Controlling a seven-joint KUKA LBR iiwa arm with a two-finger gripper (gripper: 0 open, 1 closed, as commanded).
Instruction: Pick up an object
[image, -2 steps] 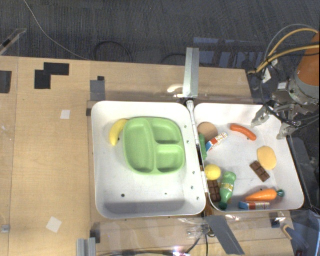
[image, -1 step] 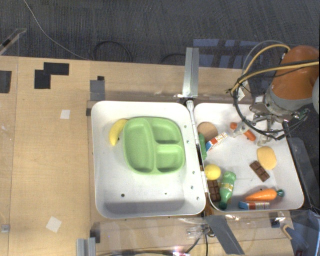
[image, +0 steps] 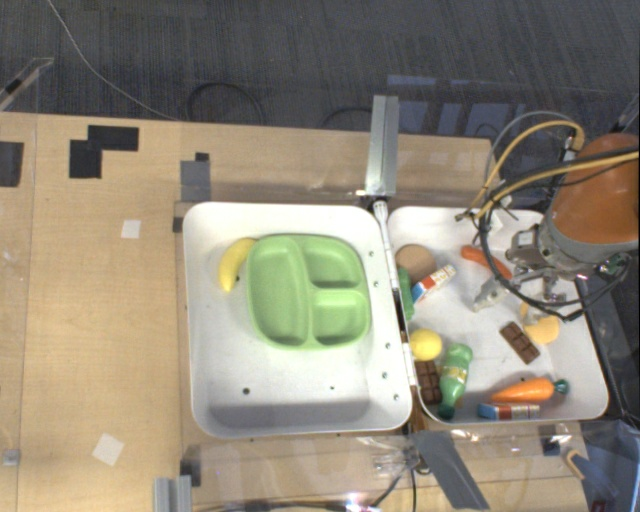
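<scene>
My gripper (image: 517, 277) hangs over the upper right part of the right bin (image: 590, 400), below the orange-banded wrist (image: 598, 195) and a tangle of cables. Just under it lie a brown chocolate bar (image: 518, 342) and a pale yellow piece (image: 543, 330). A small orange item (image: 478, 259) lies to its left. A carrot (image: 525, 390) and a blue-and-red tube (image: 505, 410) rest near the front wall. A yellow lemon (image: 426, 345), a green bottle (image: 455, 371), a white-and-red tube (image: 432, 283) and a brown round piece (image: 415, 262) sit on the bin's left side.
The left bin (image: 215, 400) holds a green divided tray (image: 305, 290) with a banana (image: 234, 263) against its left edge. A metal divider post (image: 381, 150) stands behind the two bins. Another dark chocolate piece (image: 428, 381) lies by the centre wall.
</scene>
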